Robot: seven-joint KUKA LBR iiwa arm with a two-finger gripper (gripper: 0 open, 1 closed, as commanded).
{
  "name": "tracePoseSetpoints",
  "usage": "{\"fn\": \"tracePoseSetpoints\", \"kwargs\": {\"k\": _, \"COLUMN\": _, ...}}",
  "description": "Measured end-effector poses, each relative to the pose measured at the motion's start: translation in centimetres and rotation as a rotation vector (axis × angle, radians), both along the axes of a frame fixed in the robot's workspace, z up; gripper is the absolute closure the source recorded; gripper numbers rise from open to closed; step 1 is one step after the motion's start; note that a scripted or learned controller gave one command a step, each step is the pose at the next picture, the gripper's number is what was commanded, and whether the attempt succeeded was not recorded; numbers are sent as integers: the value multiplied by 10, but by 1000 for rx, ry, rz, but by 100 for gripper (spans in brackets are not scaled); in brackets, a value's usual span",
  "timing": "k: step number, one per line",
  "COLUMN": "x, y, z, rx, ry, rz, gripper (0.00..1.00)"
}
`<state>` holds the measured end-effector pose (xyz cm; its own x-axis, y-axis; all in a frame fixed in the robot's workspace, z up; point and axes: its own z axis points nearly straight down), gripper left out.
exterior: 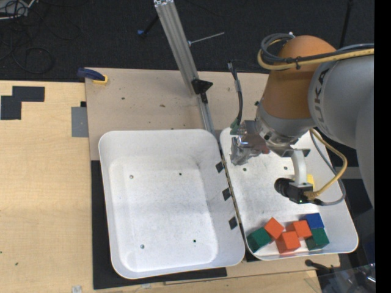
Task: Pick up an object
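Several small blocks lie clustered at the near end of the right bin [259, 188]: a green block [259, 238], orange blocks [274, 227] [288, 242] [302, 229], a blue block [314, 220] and another green block [318, 240]. My gripper [240, 150] hangs over the far left corner of that bin, close to the wall shared with the left bin, well away from the blocks. Nothing shows in its grasp. The grey arm with its orange band [293, 78] covers the far part of the right bin.
The left bin [165, 206] lies beside the right one, with black clips [226, 193] along their shared edge. A slanted aluminium rail [180, 47] rises behind the bins. A black-and-yellow cable fitting [299, 188] hangs under the arm. A blue clamp [91, 74] sits at the bench's far left.
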<state>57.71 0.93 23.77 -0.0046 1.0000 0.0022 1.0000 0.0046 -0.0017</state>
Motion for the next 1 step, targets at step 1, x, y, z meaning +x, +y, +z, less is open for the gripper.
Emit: {"fn": "tracePoseSetpoints", "kwargs": {"k": 1, "x": 0, "y": 49, "z": -5, "rx": -1, "ry": 2, "rz": -1, "gripper": 100}}
